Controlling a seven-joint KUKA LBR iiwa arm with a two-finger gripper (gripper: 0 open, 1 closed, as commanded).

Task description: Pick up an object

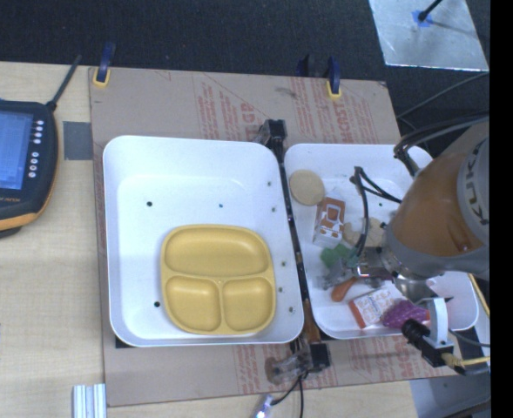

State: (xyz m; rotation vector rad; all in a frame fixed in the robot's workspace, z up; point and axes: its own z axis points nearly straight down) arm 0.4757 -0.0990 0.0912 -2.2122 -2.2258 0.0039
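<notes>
The arm (443, 207) is a chunky rounded thing, grey shell with a fat orange band wrapped round it and part of the dark KUKA lettering on the side. Thin black cables (374, 190) loop out just above the wrist. Down near the gripper end there's a white bracket-looking piece (439, 313).

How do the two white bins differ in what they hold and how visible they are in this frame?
The left bin holds a single yellow divided tray; the right bin holds several small things, among them a tan round piece and a purple item. The left bin is fully in sight; the right bin is partly covered by the arm. Both are shallow, white and sit side by side.
</notes>
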